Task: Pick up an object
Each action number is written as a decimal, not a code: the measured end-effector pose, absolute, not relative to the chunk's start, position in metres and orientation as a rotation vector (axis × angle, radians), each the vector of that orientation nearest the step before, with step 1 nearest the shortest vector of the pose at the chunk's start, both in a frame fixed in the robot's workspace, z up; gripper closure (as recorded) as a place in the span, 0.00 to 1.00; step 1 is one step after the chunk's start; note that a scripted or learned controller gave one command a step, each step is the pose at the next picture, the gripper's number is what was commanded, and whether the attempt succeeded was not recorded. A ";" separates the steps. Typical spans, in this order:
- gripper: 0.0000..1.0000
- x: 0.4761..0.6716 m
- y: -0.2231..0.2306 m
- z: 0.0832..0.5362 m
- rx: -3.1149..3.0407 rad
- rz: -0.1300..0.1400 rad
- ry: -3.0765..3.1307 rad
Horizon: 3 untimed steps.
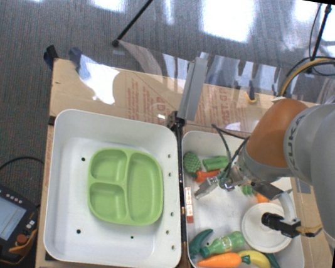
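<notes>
Nearest, along the near wall of the right bin [297, 255], an orange carrot [221, 260] lies beside a yellow banana [254, 259], with a dark green pepper [199, 239] and a pale green bottle-shaped toy [230, 241] just behind them. A white round dish [257, 238] sits a little farther back, toward the right wall. In the left bin [71, 139], a green divided plate [125, 186] lies flat near the middle. Farther on, the gripper [208, 187] hangs low over the right bin's floor, just beside a small orange piece [205, 175]; whether it is apart or together cannot be told. Beyond it, a knobbly green toy [192, 163] and a smooth green one [216, 162] rest by the far wall. Both bins stand on the brown bench [148, 95].
</notes>
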<state>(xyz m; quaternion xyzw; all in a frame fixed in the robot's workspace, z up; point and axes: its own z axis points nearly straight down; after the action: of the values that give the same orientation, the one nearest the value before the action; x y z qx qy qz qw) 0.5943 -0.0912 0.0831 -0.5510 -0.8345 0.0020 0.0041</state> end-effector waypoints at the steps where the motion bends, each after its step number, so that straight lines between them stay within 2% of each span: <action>1: 0.00 0.617 -0.089 0.083 -1.964 0.007 -2.444; 2: 1.00 0.617 -0.087 0.089 -1.950 0.016 -2.448; 3: 1.00 0.624 -0.119 0.270 -2.005 -0.004 -2.428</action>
<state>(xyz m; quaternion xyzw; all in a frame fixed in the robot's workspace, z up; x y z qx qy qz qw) 0.6244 -0.1186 0.2696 -0.6366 -0.7712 -0.0012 -0.0037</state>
